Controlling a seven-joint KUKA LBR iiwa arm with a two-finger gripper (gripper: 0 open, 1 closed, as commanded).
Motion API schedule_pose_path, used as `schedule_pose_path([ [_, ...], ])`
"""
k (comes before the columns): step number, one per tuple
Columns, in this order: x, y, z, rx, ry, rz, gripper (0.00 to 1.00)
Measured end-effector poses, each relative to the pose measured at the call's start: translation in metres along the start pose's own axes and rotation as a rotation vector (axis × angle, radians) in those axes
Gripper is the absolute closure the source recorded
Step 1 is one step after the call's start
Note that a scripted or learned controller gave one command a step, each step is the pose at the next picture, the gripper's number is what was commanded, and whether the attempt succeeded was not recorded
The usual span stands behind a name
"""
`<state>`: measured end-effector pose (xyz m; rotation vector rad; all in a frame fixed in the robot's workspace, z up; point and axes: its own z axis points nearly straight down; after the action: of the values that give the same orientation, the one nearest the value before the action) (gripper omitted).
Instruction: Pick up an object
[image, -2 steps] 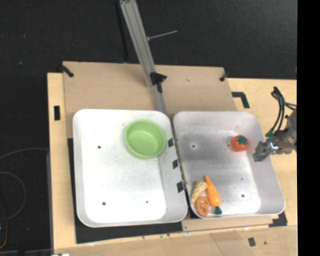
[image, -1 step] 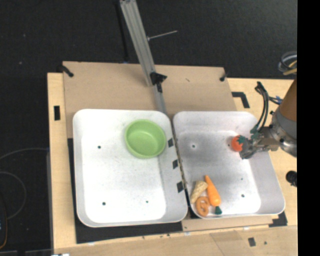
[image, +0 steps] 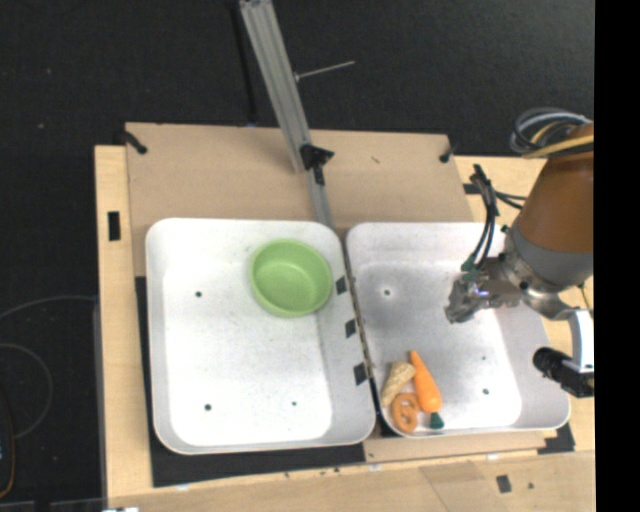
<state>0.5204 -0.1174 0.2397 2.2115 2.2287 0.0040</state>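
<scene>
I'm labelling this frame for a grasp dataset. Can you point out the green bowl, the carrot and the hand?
green bowl (image: 291, 278), camera view, on its inner floor.
carrot (image: 425, 381), camera view, on the middle of its orange body.
hand (image: 462, 305), camera view, at its fingertips over the right bin.

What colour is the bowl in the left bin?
Light green, inside and out. The bowl shows clearly in the camera view, near the bin's upper right.

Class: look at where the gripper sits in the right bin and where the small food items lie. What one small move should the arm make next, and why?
Probably shift the gripper toward the bin's near-left corner and lower it. It sits over bare floor of the right bin, while the carrot, the beige piece and the orange ring cluster there, apart from it.
</scene>
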Motion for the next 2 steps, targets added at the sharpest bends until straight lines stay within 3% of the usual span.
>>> schedule_pose_path([
  [2,0.110,0.006,0.014,0.004,0.001,0.001,1.00],
])
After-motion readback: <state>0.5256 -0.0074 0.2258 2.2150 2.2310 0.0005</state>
